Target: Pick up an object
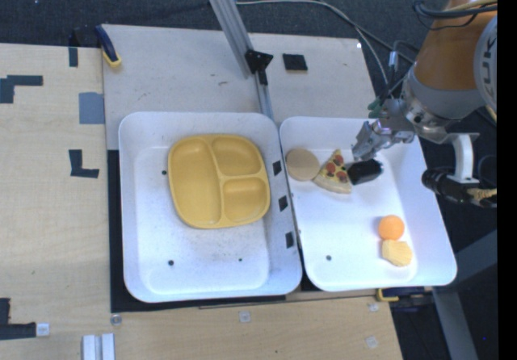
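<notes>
- Camera view: the grey arm with its orange band (456, 43) is reaching in from the right, and its hand (365, 150) is hanging over the upper part of the right shallow white bin (428, 257) on the desk (48, 189)
- Whether the hand is released or clenched I cannot tell; nothing is showing between its tips
- Just below the hand a small black object (365, 172) is lying, touching or nearly touching a toy pizza slice with red toppings (333, 173); a tan round disc like a biscuit (302, 164) is sitting just beside the slice on its left
- Well apart, toward the near corner of the same bin, an orange ball (391, 227) is resting next to a pale yellow lumpy piece (397, 253)
- In the left white bin (145, 270) a yellow divided plastic plate (219, 181) is lying flat
- Judging by position, the hand is lining up on the black object or the pizza slice; to do this well it is worth centring on one item alone, descending straight, and keeping the tips off the neighbour so the close-packed pieces are not being pushed aside
</notes>
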`<state>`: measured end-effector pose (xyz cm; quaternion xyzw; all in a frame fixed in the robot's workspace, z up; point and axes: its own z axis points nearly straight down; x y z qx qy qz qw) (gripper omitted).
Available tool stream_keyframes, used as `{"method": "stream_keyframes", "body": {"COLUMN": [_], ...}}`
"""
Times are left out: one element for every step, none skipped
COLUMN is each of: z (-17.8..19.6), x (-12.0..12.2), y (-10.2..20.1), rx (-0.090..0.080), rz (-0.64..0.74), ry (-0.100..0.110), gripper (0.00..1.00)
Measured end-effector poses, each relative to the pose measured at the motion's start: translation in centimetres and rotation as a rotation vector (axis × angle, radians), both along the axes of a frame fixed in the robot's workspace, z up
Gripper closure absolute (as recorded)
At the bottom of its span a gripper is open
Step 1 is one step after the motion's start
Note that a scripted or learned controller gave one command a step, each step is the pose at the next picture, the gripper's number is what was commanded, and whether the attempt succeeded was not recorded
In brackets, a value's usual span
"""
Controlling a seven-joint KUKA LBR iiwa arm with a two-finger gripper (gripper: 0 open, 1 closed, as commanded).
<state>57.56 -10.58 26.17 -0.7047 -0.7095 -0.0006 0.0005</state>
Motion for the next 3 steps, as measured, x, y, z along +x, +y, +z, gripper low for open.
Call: {"method": "stream_keyframes", "body": {"z": [0.2,-0.5,-1.0], "x": [0.0,-0.8,-2.3], "y": [5.5,11.9,17.1], "rx": [0.0,0.0,0.0], "rz": [0.0,0.001,0.0], "ry": [0.001,0.003,0.003], "gripper": [1.0,1.0,1.0]}}
